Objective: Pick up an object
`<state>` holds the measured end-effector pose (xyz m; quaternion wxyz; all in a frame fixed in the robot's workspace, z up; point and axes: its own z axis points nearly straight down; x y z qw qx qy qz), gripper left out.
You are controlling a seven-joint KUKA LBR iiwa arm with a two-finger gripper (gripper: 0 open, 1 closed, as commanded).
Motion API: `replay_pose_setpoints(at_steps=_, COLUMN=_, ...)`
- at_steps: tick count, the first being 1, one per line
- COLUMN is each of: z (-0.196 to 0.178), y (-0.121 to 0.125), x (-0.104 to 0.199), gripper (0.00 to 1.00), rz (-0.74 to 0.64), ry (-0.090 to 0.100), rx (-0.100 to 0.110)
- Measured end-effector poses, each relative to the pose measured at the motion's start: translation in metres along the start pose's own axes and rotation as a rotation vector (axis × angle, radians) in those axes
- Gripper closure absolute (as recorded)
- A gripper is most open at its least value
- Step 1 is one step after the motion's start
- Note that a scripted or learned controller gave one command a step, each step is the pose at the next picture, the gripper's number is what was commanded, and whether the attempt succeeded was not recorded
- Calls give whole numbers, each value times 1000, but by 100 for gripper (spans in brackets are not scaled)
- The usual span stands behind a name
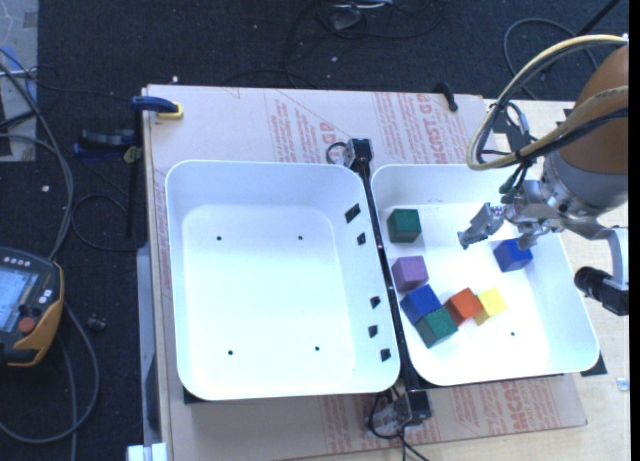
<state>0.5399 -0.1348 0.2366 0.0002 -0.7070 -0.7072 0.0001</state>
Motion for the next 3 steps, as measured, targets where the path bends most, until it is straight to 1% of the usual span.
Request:
replay_pose_setpoints(at_steps=1, z=153, y=-26, x=-47, gripper=0, rz=4, ry=1, rx=8)
replay_pose_setpoints(at_steps=2, z=148, y=-8, x=-1, gripper=0, rz=-3, ry=0, rx=-1)
replay_pose_setpoints(at_steps=3, z=51, y=-30, x=4, gripper=0, rz=-1, ry=-1, rx=-9)
